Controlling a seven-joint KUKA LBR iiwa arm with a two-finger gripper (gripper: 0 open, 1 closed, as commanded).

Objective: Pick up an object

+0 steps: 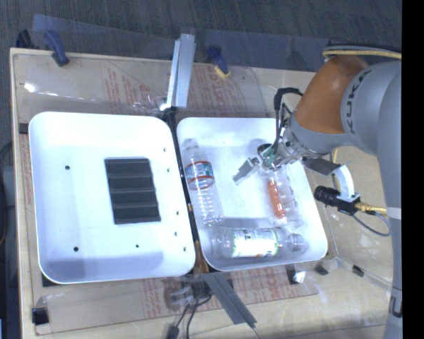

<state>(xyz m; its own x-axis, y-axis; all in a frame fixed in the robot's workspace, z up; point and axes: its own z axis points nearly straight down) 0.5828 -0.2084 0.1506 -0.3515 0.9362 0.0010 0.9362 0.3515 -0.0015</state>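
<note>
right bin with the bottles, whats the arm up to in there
The grey arm's hand hangs low over the right white bin, next to a clear plastic bottle with orange contents. A clear bottle with a red and white label lies along the bin's left wall, another clear bottle along its near edge. The left white bin holds a dark ribbed rectangular block.

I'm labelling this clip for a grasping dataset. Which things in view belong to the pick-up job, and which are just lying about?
Part of the job:
- two-finger gripper
- clear plastic bottle with orange contents
- clear plastic bottle with red-banded label
- clear plastic bottle lying crosswise
- right white bin

Lying about:
- left white bin
- black ridged block
- blue clamps
</note>
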